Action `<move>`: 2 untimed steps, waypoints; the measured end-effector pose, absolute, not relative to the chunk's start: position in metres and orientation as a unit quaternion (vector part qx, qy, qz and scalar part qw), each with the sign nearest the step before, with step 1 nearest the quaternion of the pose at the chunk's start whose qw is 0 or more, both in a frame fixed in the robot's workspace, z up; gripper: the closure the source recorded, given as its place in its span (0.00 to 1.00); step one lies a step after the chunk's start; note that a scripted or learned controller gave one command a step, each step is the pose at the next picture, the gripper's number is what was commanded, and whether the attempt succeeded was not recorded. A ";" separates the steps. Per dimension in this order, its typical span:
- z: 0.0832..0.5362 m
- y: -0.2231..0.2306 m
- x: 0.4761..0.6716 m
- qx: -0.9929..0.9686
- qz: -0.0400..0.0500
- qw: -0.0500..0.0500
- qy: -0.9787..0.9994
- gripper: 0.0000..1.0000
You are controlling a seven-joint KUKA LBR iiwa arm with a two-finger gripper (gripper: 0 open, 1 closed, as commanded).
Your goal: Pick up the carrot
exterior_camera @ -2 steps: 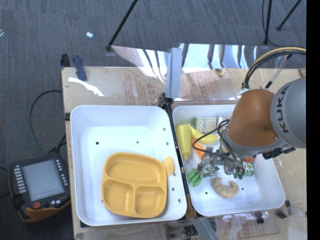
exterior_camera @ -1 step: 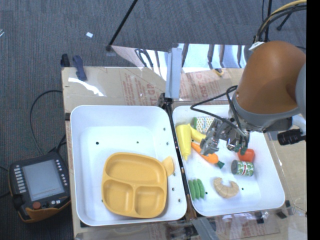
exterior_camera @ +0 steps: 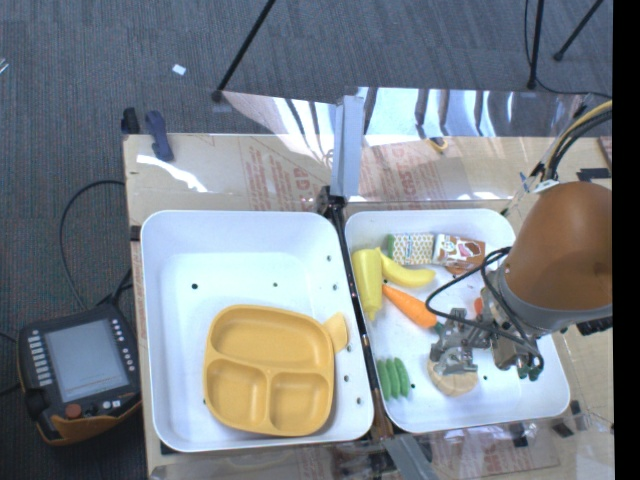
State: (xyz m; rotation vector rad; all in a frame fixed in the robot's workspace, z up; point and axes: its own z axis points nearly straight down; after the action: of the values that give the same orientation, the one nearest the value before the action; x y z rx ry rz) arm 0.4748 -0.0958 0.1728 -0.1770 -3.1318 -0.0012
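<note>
The orange carrot lies at a slant near the middle of the right bin, its thick end toward the yellow items on the left. My gripper hangs just to the lower right of the carrot's tip, above a round tan cookie. The carrot rests on the bin floor, apart from the gripper. The orange band of the arm covers the right bin's right side.
Beside the carrot are a banana, a yellow bottle-like item, a small carton and a brown packet. Green pea pods lie at the bin's lower left. The left bin holds a yellow divided plate.
</note>
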 end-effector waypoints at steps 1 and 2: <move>0.086 -0.082 0.475 -0.082 0.000 0.001 -0.997 1.00; 0.190 -0.018 0.555 -0.161 -0.002 -0.003 -0.987 1.00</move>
State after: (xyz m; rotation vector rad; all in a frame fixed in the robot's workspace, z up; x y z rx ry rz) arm 0.5549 -0.0179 0.1904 -0.5069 -3.1074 -0.0047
